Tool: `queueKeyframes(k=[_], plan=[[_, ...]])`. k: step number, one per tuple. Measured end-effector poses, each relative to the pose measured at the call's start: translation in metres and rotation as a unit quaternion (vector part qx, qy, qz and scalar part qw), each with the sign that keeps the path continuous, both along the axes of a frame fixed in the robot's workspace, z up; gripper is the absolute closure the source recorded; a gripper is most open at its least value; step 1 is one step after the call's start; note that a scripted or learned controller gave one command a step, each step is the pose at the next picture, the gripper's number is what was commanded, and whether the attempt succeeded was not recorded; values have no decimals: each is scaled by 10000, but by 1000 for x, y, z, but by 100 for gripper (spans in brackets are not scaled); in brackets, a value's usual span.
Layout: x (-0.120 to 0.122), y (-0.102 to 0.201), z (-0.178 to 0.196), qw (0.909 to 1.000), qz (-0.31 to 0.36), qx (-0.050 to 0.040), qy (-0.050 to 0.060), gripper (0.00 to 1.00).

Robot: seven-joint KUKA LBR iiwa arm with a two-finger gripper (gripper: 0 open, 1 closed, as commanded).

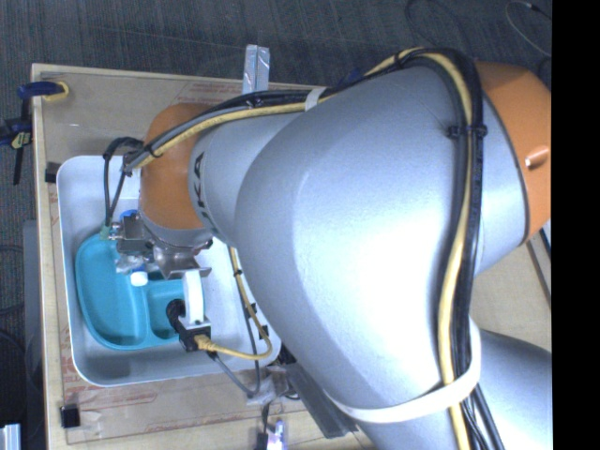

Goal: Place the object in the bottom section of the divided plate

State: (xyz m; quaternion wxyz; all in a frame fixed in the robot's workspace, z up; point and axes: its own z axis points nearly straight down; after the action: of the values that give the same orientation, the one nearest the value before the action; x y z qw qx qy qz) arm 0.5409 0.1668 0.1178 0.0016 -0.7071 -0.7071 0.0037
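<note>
Blue divided plate point(108, 298) in white bin point(70, 204), beneath claw point(155, 270).

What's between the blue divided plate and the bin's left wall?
Nothing: in the camera view a bare strip of white bin floor separates the blue divided plate from the left wall of the white bin. The gripper sits over the plate's right side.

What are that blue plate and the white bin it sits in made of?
Blue plate: probably moulded plastic, judging by its even turquoise colour, soft sheen and rounded raised divider.
White bin: looks like plastic too, smooth and matte to slightly glossy with rounded corners, though coated metal cannot be ruled out.
</note>
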Motion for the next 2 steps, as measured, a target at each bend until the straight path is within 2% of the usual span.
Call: queueKeyframes(k=[1,2], plan=[[-27,26,21,9808,1950,18,6,100],[-27,26,21,9808,1952,17,0,0]])
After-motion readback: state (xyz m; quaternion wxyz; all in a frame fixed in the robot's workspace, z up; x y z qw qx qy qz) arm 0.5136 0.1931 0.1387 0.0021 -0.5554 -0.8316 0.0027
